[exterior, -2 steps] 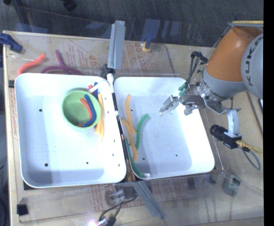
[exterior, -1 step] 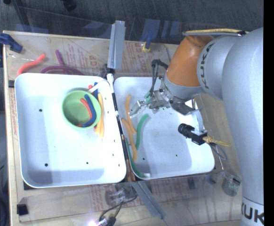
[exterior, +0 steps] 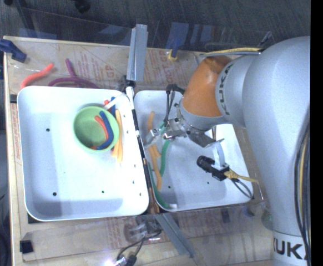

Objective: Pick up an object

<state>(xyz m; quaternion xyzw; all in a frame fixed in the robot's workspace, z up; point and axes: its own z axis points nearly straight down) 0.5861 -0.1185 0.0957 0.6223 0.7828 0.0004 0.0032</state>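
The grey arm (exterior: pixel 272 126), nearest the camera, is seen filling the right side of the view, with its orange band (exterior: pixel 203 93) above the wrist over the right bin (exterior: pixel 206 195). The claw (exterior: pixel 162 133) is located low at the left part of the right bin, near the wall shared with the left bin (exterior: pixel 56 176). How far the claw is open cannot be told, as its tips are merged with the thin objects beneath it; no object can be confirmed as gripped.

Beside the claw, a green strip (exterior: pixel 162 159) is seen running down the left side of the right bin, and orange sticks (exterior: pixel 155 158) are noted just beside it, along the same wall. Whether the claw touches these items cannot be determined. A black cable fitting (exterior: pixel 212 168) is observed hanging from the wrist above the bin floor, to the right of the claw.

In the left bin, a green bowl (exterior: pixel 96 128) is recorded in the upper right part, holding red and blue curved pieces, with orange sticks at its right rim.

Both bins are carried side by side on the desk (exterior: pixel 89 57). A red tool (exterior: pixel 38 75) and a purple cord (exterior: pixel 72 81) are noted on the desk behind the left bin
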